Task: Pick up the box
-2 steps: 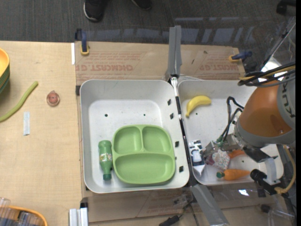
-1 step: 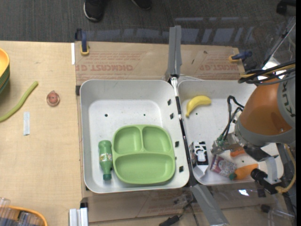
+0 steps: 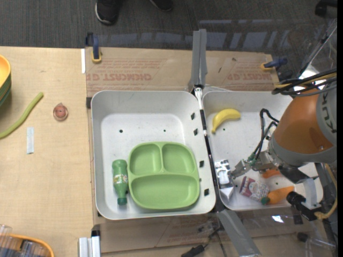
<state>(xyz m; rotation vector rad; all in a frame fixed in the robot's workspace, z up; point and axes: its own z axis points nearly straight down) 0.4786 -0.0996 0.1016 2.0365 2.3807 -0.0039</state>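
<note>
The box point(image 3: 251, 187), a small white and dark red carton, lies flat near the front wall of the right bin point(image 3: 242, 134), tilted a little from the bin's edges. Just beside it on the right lies an orange carrot-like toy point(image 3: 280, 195) with a green end, touching or almost touching the box's corner. A second bit of orange shows just above the box, partly hidden under the arm point(image 3: 304, 128). To the box's left, close against the wall shared by the two bins, sits a small white and grey object point(image 3: 223, 174) that is hard to make out. A yellow banana point(image 3: 224, 117) lies well apart at the back of the same bin.

The tool point(image 3: 240, 168) hangs low over the bin floor, just above and left of the box, between it and the small white object. Whether its fingers are spread or pressed together cannot be told from this angle, and nothing is seen between them. The arm's orange band and grey wrist cover the bin's right part.

The left bin point(image 3: 107, 143) holds a green divided plate point(image 3: 163, 174) toward its front right, with a green bottle point(image 3: 120, 180) lying just beside the plate's left edge.

Both bins rest on brown cardboard point(image 3: 144, 71) held by clamps. To the left the wooden tabletop point(image 3: 48, 186) bears a long green bean point(image 3: 21, 116), a small pink round thing point(image 3: 60, 112) and a little white strip point(image 3: 30, 141). Beyond lies grey carpet, with a black shoe point(image 3: 110, 4) at the top.
</note>
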